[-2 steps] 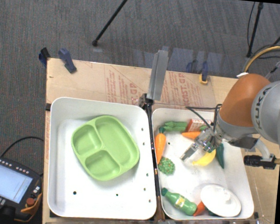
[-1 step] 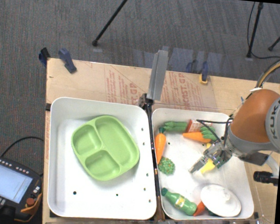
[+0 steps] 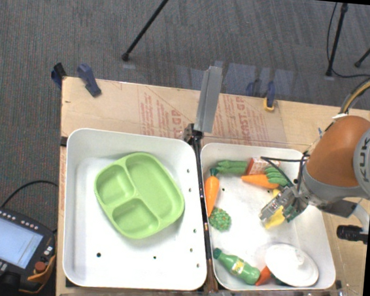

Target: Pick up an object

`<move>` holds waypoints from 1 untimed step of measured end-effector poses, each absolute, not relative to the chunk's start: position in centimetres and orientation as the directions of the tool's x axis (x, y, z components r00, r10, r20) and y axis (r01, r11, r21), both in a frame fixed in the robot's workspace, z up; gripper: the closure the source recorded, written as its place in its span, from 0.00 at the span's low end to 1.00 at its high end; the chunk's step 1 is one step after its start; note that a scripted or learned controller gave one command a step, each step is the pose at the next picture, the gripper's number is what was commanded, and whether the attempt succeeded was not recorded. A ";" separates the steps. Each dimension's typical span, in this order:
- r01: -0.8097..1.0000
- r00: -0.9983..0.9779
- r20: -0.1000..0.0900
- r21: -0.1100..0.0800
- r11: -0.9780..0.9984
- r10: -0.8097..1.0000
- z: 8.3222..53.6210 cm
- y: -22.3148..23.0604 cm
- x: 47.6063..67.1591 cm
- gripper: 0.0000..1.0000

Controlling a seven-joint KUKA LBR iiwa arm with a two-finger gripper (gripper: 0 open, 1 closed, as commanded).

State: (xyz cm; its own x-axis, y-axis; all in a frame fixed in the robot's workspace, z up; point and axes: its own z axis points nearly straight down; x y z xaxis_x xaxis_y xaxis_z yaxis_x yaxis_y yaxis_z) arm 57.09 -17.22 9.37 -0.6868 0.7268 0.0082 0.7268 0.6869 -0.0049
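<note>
Grey carpet, wooden bench (image 3: 143, 107), two white bins. Gripper (image 3: 282, 210) low in right bin (image 3: 327, 248), clenched on yellow toy (image 3: 274, 219) mid-bin. Toy looks light, stiff plastic, likely slick; grip across narrow middle. Green plate (image 3: 139, 195) in left bin.

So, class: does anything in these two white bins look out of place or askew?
Only mildly: the green three-compartment plastic plate lies skewed to the left bin's walls, and the green toy bottle lies on its side.
</note>
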 end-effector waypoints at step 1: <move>0.781 -0.624 0.004 -0.002 0.624 0.781 15.1 -13.1 48.9 1.00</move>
